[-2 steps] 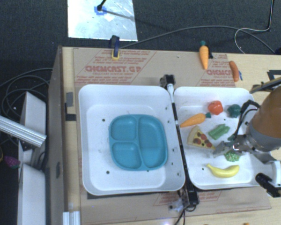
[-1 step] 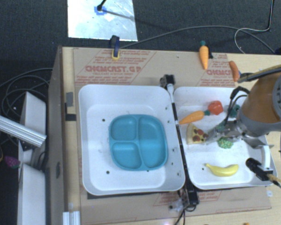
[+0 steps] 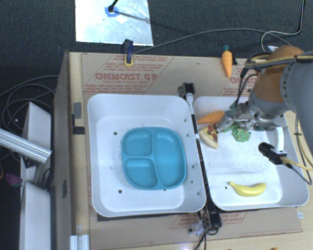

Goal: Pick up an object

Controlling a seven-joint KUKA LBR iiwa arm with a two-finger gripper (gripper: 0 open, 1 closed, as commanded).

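Reaching: I see the gripper (image 3: 230, 120) low in the right bin (image 3: 295, 191), near its far-left corner, the arm coming in from the right.
Fingers: I cannot tell whether they are open or closed; the wrist blurs them.
Carrot in bin (image 3: 211, 117): just beside the gripper's tip, long axis running left-right, its right end hidden by the gripper.
Pizza slice (image 3: 209, 137): by the bin's left wall, pointing toward the near edge.
Broccoli (image 3: 241, 134): just beside the gripper, partly under the wrist.
Banana (image 3: 247, 188): near the bin's near edge, lying left-right, ends curving up.
Left bin (image 3: 101, 139): holds a blue divided plate (image 3: 153, 157).
Bench: a second carrot (image 3: 227, 61) outside the bins, upright in view.
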